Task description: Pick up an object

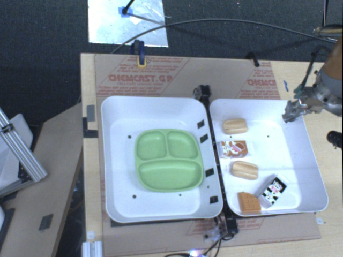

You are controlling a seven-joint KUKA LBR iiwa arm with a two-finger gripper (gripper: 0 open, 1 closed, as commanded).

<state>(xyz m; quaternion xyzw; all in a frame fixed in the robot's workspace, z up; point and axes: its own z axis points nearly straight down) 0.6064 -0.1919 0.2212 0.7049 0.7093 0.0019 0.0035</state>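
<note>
The tool (293, 111) hangs over the far right corner of the right bin (305, 159), and whether it is released or clenched I cannot tell. Well apart from it, along the bin's left side, lie a bread roll (235, 126), a red-and-white packet (234, 149), a second roll (244, 169), an orange waffle-like square (249, 202) and a small black-and-white box (272, 191). The left bin (115, 143) holds a green divided plate (169, 160).
</note>
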